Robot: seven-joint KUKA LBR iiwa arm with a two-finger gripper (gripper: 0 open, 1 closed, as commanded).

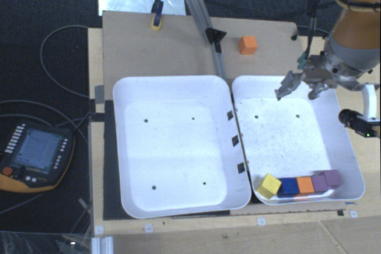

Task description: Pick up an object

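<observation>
I see the gripper [296, 86] at the upper right of the frame, above the far edge of the right bin [333, 134]. Its fingers are spread apart with nothing between them. Along that bin's lower edge sits a row of blocks, touching: a yellow block [268, 185], a blue block [289, 187], an orange block [305, 185] and two purple blocks [327, 179]. Another orange cube [248, 44] rests on the bench above the bins.

A: The bins [172, 146] below the hand [299, 85]?
B: Smooth white plastic, faintly speckled; the hand looks dull grey metal.
A: The counter [178, 44]?
B: Matt brown board; the blocks [300, 184] look matt.
</observation>
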